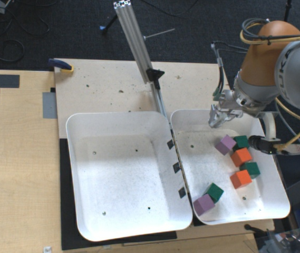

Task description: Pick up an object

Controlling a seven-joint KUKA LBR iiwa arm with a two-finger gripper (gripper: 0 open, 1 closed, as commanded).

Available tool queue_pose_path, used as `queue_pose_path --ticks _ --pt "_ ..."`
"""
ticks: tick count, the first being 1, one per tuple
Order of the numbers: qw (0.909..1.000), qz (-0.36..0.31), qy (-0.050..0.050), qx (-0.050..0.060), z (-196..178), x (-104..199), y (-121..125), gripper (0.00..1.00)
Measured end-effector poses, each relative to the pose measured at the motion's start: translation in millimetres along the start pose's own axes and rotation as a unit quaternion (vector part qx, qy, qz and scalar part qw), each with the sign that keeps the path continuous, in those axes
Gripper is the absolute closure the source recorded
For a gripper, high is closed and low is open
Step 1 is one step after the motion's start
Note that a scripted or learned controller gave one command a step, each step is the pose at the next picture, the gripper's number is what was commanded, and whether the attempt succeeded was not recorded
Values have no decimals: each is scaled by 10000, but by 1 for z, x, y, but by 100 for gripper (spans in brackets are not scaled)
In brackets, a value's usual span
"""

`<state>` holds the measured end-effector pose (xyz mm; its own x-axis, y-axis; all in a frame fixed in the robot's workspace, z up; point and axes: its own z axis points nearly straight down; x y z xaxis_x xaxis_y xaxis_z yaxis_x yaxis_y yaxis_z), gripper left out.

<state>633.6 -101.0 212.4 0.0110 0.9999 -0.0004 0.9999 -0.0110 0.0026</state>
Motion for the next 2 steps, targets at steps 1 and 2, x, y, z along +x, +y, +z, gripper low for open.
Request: queue_pose_path --ticks 1,2 --pt "10000 -10 3 12 -19 -2 0 100" --pt "10000 -63 4 31 -10 46 -24 100"
